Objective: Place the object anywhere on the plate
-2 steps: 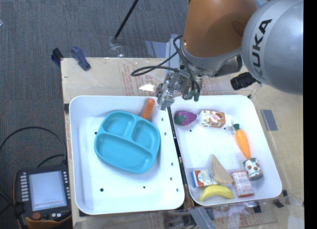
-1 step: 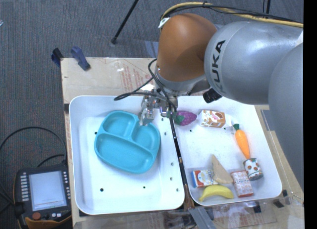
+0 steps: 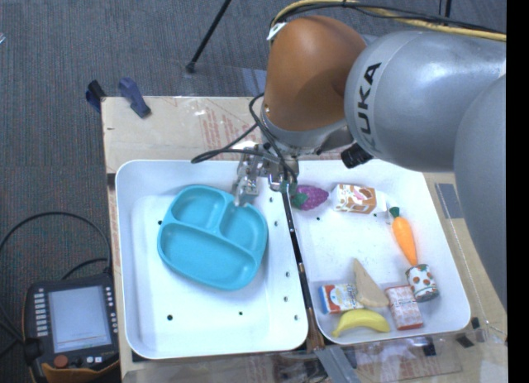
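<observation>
A blue divided plate (image 3: 213, 239) lies in the left bin (image 3: 145, 307). My gripper (image 3: 263, 183) hangs below the orange wrist, over the plate's far rim and the divider between the two bins. Its fingers (image 3: 245, 188) stand apart, open, and I see nothing between them. A purple bunch of grapes (image 3: 312, 197) lies just to the gripper's right in the right bin (image 3: 446, 290), close to the divider and apart from the fingers.
The right bin also holds a small carton (image 3: 356, 199), a carrot (image 3: 404, 239), a can (image 3: 421, 282), a tan wedge (image 3: 369, 286), a red box (image 3: 404, 307), another carton (image 3: 338, 297) and a banana (image 3: 362, 321). A teach pendant (image 3: 74, 323) lies at the lower left.
</observation>
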Motion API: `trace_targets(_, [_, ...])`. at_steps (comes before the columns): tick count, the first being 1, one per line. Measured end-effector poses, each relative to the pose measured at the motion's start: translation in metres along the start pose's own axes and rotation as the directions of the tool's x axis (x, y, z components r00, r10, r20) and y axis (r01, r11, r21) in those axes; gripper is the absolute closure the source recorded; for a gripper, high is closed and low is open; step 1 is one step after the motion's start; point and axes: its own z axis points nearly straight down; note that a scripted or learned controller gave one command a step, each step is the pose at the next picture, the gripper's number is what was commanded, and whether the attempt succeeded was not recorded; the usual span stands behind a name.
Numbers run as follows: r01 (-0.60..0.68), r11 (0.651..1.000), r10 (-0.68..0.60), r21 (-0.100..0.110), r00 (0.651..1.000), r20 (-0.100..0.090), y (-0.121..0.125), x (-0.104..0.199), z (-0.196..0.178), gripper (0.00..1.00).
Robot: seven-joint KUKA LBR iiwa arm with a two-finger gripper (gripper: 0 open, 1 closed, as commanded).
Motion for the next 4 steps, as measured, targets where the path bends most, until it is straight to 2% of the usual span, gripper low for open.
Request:
trace_targets(1, [0.079,0.997,-0.079,0.002,0.997,0.003,-0.017,-0.005,-0.110,1.00])
trace_targets(2, [0.260,0.966,-0.260,0.002,0.966,0.004,-0.059,0.028,-0.184,1.00])
trace_targets(3, [0.131,0.991,-0.131,0.002,0.991,-0.002,-0.044,0.030,-0.084,1.00])
trace_targets(4, [0.227,0.974,-0.227,0.002,0.974,-0.002,0.015,0.010,-0.009,1.00])
